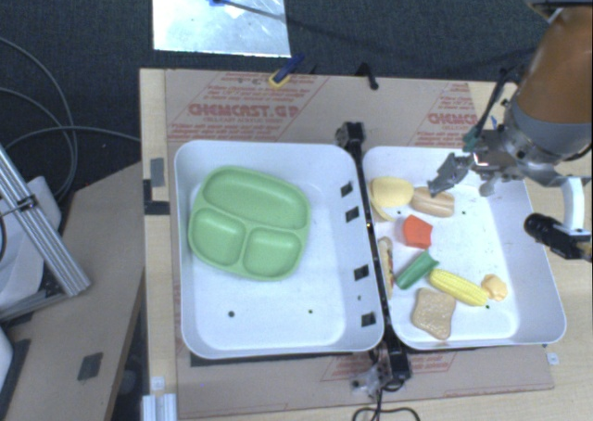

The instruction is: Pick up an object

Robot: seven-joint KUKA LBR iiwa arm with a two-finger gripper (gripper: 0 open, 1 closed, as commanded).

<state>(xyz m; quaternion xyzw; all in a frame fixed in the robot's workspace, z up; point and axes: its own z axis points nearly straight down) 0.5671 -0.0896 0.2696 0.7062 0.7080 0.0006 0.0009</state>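
1. Left half of the frame: the left bin (199, 317) holds a green divided plate (248, 222), set toward the bin's upper left. It lies well apart from the arm.

2. Centre-right: the right bin (528, 317) carries the toy food. Along its left side sit a yellow rounded piece (390, 192) at the top, an orange-red block (417, 231) below it, then a green pod (416, 268) lying on a slant. Lower down are a corn cob (457, 287), a slice of toast (433, 312) and a small orange piece (495, 287).

3. Upper part of the right bin: a tan sausage-shaped piece (433, 202) lies with its long axis running roughly left to right across the frame, touching or just beside the yellow piece.

4. Just right of and above that piece: the gripper (452, 173) hangs with its tip directly over the sausage's right half. The fingers look parted a little, with nothing between them.

5. Far right: the grey arm (556, 85) comes in from the upper right edge.

6. My judgement: the sausage is the nearest candidate, lying down and slightly left of the tip. A straight descent should meet it, provided the fingers straddle its short width, not its length.
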